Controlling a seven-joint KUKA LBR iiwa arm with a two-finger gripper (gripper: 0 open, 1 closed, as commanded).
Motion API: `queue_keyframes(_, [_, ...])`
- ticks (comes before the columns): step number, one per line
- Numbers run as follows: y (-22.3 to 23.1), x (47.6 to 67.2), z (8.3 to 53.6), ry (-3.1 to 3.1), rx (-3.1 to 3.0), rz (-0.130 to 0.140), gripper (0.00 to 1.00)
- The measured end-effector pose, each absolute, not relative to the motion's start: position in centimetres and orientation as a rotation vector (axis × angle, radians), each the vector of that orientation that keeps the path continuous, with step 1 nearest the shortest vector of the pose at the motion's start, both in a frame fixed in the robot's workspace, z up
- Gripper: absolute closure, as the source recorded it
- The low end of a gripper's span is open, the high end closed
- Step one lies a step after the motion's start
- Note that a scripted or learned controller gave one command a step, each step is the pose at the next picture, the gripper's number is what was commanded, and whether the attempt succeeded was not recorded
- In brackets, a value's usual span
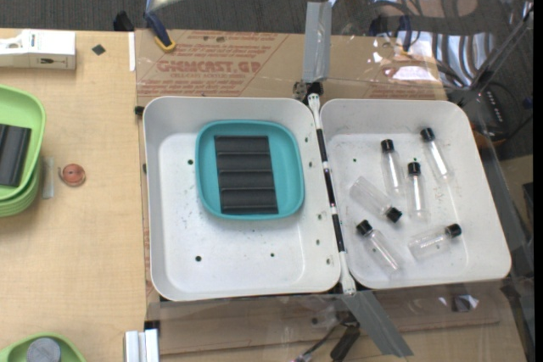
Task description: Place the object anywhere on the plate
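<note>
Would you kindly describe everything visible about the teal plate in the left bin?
The teal plate is a rounded square with a raised rim, plastic-looking. It lies flat in the upper middle of the left bin, resting on the white floor. A dark ribbed insert with four horizontal ridges fills its centre. No vial lies on it; the clear vials are in the right bin.

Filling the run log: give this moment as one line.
vials: loose in right bin | teal plate: in left bin, bears dark ribbed insert, no vial | placement: not done

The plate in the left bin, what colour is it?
The plate is teal, with a dark ribbed insert in its middle; the camera view shows it.
</note>
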State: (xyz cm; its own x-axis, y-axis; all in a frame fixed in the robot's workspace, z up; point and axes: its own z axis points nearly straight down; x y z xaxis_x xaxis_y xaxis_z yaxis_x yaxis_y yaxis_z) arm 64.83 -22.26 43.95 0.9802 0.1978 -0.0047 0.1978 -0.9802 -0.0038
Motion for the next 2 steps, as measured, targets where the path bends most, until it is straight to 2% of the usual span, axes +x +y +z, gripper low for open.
queue_keyframes(2, [-22.2,65.36,43.9,-0.317,-3.123,0.008,0.0])
